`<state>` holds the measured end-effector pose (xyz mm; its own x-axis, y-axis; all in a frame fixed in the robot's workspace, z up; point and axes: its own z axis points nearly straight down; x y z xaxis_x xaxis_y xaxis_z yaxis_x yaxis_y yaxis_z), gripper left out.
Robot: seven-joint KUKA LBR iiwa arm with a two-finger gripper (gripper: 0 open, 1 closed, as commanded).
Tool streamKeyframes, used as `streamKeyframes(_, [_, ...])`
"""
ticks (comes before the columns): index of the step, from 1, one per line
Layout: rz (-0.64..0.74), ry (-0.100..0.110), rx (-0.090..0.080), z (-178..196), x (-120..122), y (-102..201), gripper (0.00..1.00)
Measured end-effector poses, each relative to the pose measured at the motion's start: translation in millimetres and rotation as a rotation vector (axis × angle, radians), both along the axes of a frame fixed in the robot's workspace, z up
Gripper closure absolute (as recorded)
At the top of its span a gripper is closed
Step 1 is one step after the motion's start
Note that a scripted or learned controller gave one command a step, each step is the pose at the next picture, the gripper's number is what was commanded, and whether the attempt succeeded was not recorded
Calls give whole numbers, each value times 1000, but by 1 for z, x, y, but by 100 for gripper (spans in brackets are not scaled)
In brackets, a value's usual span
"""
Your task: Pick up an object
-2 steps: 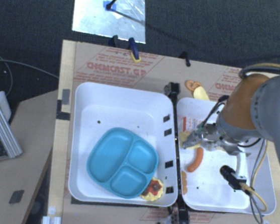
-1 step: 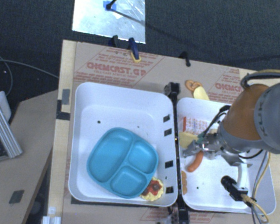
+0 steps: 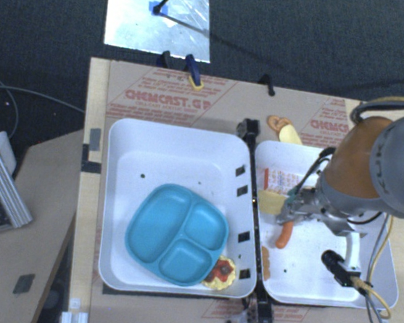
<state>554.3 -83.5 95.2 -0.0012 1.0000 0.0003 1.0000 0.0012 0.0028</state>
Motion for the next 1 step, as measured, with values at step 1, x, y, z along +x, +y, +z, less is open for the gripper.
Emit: streamKeyframes(1, [9, -3, 4, 94, -60, 71, 100])
